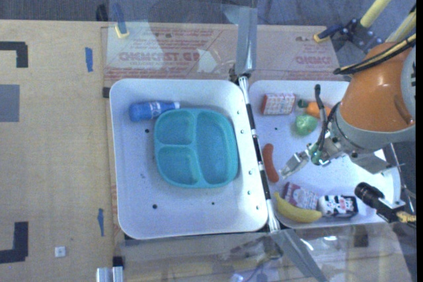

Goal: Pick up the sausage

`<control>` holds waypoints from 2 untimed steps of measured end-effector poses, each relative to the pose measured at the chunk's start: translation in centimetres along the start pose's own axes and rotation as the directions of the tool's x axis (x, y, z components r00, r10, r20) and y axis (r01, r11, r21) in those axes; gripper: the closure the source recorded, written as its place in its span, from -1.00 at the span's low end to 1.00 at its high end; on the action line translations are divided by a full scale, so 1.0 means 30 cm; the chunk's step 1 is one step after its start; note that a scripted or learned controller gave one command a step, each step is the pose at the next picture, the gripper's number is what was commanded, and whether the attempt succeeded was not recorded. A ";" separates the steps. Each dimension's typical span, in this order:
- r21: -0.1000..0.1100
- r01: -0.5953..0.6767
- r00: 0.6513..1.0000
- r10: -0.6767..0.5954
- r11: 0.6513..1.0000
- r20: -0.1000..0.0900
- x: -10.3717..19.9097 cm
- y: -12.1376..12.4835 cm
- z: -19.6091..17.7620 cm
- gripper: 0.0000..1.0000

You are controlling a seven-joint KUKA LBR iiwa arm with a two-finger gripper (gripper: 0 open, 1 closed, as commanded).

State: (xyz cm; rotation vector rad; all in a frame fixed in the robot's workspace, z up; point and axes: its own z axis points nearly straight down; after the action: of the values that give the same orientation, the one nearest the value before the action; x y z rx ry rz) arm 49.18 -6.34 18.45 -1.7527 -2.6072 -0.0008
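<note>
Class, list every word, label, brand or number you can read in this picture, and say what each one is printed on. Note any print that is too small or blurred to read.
"CHEMCAST" followed by unclear letters, in faded red: on the clear sheet behind the left bin.
Faded red print on the clear sheet's right part: too blurred to read.
Small patterned box in the right bin: print too small.
Pink carton: unreadable.
Black-and-white carton: unreadable.
Blue bottle: label unreadable.

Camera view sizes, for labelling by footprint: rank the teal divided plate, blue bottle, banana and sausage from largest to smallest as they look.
1. teal divided plate, by far
2. banana and blue bottle, alike in length; unranked
3. sausage, shorter and thinner
</note>
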 end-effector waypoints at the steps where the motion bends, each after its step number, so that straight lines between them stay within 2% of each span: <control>1: -0.007 0.016 1.000 -0.016 1.000 0.004 -0.099 -0.078 0.316 -1.00; 2: -0.009 -0.066 0.998 0.066 0.998 0.007 -0.245 0.129 0.320 -1.00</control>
State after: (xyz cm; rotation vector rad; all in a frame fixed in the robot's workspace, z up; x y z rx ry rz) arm 55.53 -11.68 8.86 -1.8448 -2.5569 -0.0063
